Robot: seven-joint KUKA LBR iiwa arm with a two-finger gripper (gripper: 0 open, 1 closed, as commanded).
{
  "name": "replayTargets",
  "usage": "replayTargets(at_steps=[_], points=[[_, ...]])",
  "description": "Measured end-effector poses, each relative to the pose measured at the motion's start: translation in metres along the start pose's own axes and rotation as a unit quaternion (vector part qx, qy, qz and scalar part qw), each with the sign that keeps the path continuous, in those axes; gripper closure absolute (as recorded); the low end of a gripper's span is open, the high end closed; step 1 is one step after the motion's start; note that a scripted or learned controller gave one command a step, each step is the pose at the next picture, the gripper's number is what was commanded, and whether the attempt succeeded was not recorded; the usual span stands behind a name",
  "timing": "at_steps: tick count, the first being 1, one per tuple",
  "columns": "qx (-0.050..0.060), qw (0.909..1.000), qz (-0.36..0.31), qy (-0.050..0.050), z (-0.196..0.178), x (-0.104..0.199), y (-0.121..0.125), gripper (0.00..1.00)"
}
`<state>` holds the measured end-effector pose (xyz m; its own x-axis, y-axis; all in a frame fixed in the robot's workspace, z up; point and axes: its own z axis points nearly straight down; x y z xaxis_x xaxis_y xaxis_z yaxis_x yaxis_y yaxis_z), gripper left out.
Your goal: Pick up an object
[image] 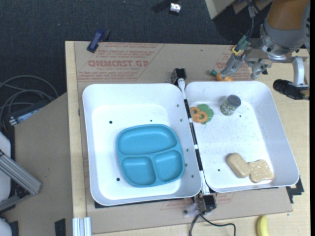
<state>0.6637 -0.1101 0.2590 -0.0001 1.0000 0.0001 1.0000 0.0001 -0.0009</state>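
Gripper (244, 63) sits above the far edge of the right bin (283, 132), over the bench and not over any object; whether it is open or closed cannot be told at this angle, and nothing is visibly held. Arm (288, 14) enters from upper right, orange band above the wrist.

Surface: brown board bench (123, 63) with red printed lettering, carrying two shallow white bins side by side, touching along a central seam. Floor (74, 9) beyond is dark carpet; cables (22, 100) lie at left, a small blue item (98, 41) at the bench's far left corner, something yellow (262, 226) at the near edge.

Count, left bin (96, 132): one blue divided plate (149, 154), three compartments.

Count, right bin: four objects.
- one green-and-orange toy (201, 114), near the seam at the far side
- one small grey cylinder (230, 104), just beside the toy
- two tan, bread-like pieces (249, 167), touching, in the near right corner
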Motion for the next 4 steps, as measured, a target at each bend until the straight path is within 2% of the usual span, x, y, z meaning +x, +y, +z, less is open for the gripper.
replayTargets(at_steps=[1,2,3,4], points=[[0.001,1.0000,0.001,0.000,0.115,-0.020,-0.029,0.00],[-0.001,1.0000,0.001,-0.001,0.146,-0.099,0.002,0.00],[-0.003,1.0000,0.000,-0.002,0.135,-0.098,0.004,1.00],[-0.001,1.0000,-0.001,0.001,0.094,-0.036,-0.036,1.00]])
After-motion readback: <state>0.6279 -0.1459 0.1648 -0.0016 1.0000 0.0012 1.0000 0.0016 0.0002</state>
